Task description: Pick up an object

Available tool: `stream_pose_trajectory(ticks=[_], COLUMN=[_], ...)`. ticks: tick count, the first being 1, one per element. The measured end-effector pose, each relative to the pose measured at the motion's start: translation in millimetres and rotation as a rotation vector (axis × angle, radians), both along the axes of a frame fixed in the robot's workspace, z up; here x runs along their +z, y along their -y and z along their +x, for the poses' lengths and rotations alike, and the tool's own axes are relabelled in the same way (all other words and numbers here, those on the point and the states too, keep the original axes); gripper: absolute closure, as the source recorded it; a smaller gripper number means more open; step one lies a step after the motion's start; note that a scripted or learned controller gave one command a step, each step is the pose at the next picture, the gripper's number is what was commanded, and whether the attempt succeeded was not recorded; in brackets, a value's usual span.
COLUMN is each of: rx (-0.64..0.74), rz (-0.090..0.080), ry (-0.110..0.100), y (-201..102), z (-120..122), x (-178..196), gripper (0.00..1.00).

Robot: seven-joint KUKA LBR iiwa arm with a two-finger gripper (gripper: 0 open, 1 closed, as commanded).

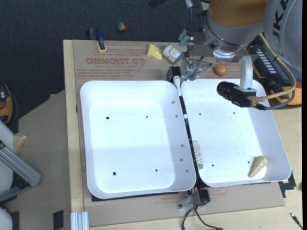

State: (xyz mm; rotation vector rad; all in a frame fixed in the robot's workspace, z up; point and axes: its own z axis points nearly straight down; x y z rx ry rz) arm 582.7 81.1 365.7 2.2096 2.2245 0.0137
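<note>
Camera view, looking down: two white bins, the left bin (129,138) and the right bin (230,133), lie side by side below the arm (240,8). The gripper (194,68) hangs over their far rims; its grip cannot be told. One beige wedge (258,166) lies well away from the gripper, in the right bin's near right corner, its long axis slanted, narrow end toward the near left.

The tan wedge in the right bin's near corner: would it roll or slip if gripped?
The tan wedge looks flat-sided, so it probably won't roll. Its taper may let it squirt from closing fingers. It lies near the right bin wall, likely cramping the approach.
</note>
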Motion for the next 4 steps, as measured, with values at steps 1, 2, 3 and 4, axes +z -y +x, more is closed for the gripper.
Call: stream_pose_trajectory(ticks=[1, 2, 3, 4], rx=[-0.004, -0.002, 0.001, -0.018], rz=[-0.003, 0.0, -0.001, -0.006], ry=[-0.018, -0.001, -0.022, -0.004], y=[-20, -61, -150, -29], z=[48, 86, 80, 85], x=[-78, -23, -129, -75], gripper=[1.0, 1.0, 1.0, 1.0])
